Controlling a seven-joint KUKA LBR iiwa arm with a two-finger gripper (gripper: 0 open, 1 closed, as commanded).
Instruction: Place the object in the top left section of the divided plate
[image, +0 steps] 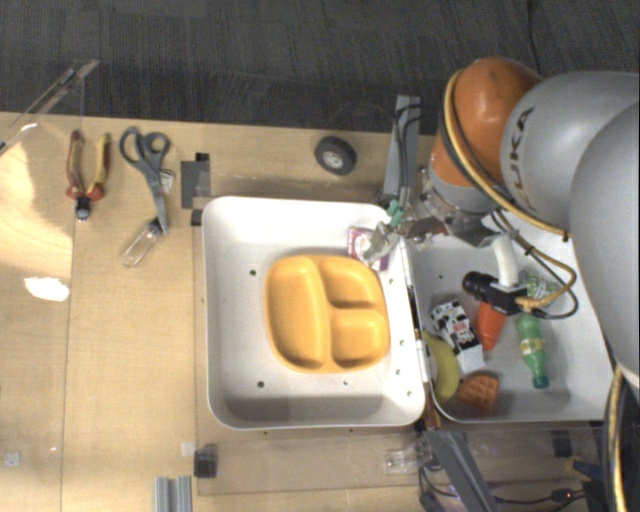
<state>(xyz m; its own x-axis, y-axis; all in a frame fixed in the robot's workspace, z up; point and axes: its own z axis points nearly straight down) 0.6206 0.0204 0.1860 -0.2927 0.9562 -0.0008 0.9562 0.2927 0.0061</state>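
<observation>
Yellow divided plate (327, 312) sits in the middle of the left bin (235, 300); three sections, one long on the left, two smaller on the right; which of them counts as "top left" depends on the reading of the view, most likely the far end of the left side; gripper (380, 243) hangs over the far right corner of the left bin, just beyond the plate's far right rim; a small white and purple object (361, 241) shows at the fingertips, touching or just beside them; whether the fingers are closed on it, or merely next to it, cannot be told from this view, since the wrist covers the gap; judgement: the object looks small, light, perhaps a packet or small printed carton, so weight is no concern; if a soft packet it may crumple or slide between smooth fingers; best hold would be across its narrow dimension near the middle, not at a corner; a light thing may also stick to a finger on release or skip out of a shallow section, so a low release seems wise; right bin (590, 395) holds other items: a banana (444, 364), a green bottle (533, 350), an orange carrot-like piece (490, 325), a black and white carton (456, 322), a brown waffle-like piece (479, 391); scissors (152, 170) and pliers (86, 172) lie on the bench, far left, well apart from the bins
</observation>
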